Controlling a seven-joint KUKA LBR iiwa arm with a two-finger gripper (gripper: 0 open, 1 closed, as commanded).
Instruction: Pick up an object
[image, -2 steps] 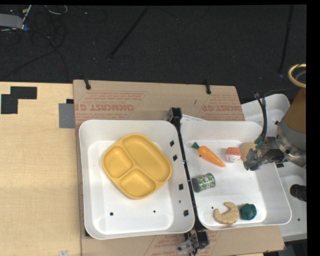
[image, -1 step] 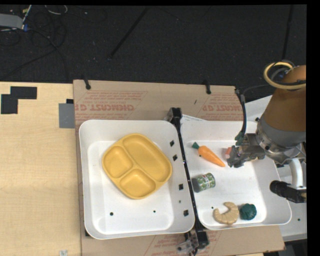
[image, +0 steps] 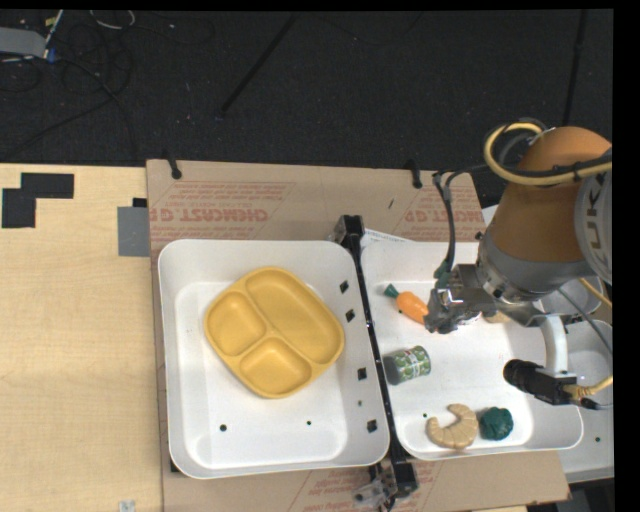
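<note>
While arm reaches in from rt, pincer (image: 441, 312) sits low in rt bin (image: 560, 440), just beside the orange carrot-like toy (image: 410, 305); fingers' state: can't tell. Green can (image: 407, 364), croissant (image: 452, 427), teal ball (image: 495, 424) lie nearby. Yellow divided plate (image: 273, 330) in lt bin (image: 190, 440).

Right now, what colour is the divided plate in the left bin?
Yellow. The divided plate shows plainly in the camera view, lying in the left bin.

Robotics lab, white bins (image: 190, 300), cardboard-lined bench (image: 270, 195)
</note>
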